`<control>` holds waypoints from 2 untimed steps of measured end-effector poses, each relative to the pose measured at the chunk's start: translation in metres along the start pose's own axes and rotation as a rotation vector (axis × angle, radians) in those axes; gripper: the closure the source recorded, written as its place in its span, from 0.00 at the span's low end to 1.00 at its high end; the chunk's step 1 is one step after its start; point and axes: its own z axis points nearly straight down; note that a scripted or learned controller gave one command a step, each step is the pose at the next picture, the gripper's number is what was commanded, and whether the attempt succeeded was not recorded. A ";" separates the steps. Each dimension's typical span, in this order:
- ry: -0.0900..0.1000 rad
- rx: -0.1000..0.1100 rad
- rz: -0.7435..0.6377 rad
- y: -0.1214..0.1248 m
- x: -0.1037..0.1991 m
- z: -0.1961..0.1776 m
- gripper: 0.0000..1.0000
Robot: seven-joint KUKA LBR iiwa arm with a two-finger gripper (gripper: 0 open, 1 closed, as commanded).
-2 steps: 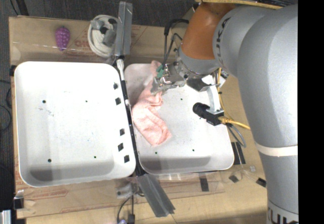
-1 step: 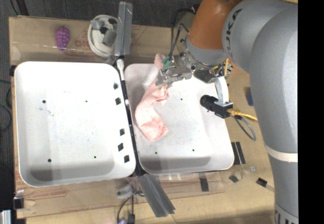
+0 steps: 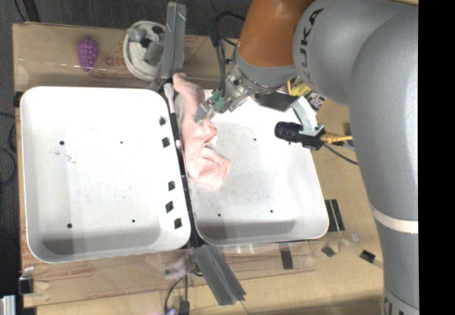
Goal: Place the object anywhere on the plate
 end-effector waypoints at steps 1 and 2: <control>-0.002 -0.001 -0.404 0.024 0.050 0.010 1.00; -0.006 -0.003 -0.805 0.056 0.086 0.012 1.00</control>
